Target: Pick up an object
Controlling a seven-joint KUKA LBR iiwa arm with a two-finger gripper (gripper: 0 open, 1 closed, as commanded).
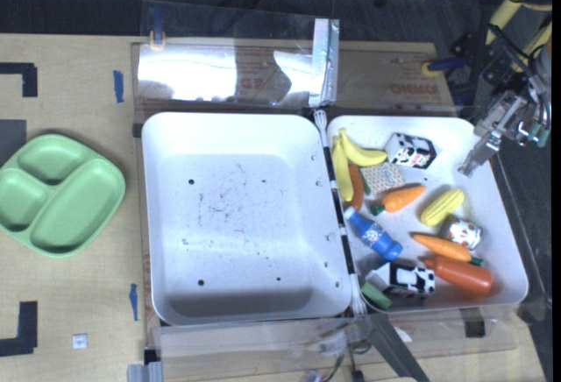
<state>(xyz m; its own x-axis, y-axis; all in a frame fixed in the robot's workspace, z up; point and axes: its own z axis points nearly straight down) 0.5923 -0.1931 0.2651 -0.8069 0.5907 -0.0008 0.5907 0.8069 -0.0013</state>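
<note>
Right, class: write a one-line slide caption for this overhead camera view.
Gripper poised over right bin of toy food, including a banana; left bin alongside.

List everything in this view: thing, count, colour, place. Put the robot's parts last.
white bins: 2, white, side by side on the bench; left bin, right bin
banana: 1, yellow, right bin, far left corner
cow toys: 2, black and white, right bin; one far, one near
carrots: 3, orange, right bin; middle, right of centre, near right
corn: 1, yellow, right bin, right of the middle carrot
blue bottle: 1, blue, right bin, by the divider
divided plate: 1, green, bench left of the bins
tool: 1, grey, over the right bin's far right edge
</note>
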